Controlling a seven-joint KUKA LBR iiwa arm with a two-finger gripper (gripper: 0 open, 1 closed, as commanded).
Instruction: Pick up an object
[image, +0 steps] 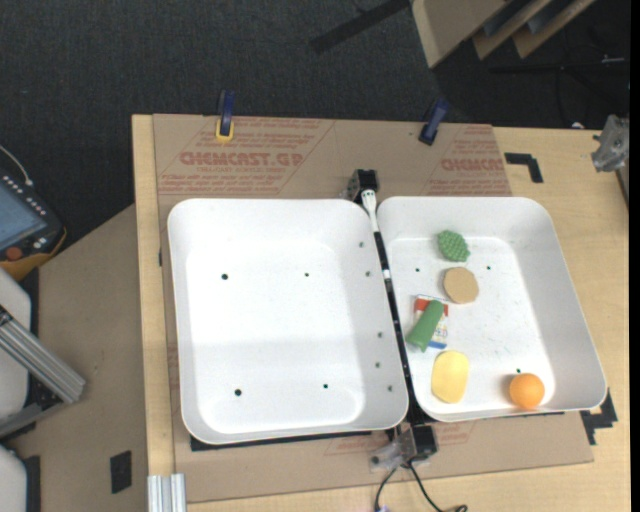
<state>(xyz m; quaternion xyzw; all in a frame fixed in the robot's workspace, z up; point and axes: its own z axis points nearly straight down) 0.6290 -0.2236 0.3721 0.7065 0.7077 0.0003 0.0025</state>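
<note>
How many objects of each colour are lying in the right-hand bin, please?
Green: 2, the round bumpy green piece and the green tube
Tan: 1, the flat tan disc
Yellow: 1, the yellow block
Orange: 1, the orange ball
Total: 5

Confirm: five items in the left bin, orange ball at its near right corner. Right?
Wrong bin. The camera view shows the five items in the right bin, with the orange ball at its near right corner.
</note>
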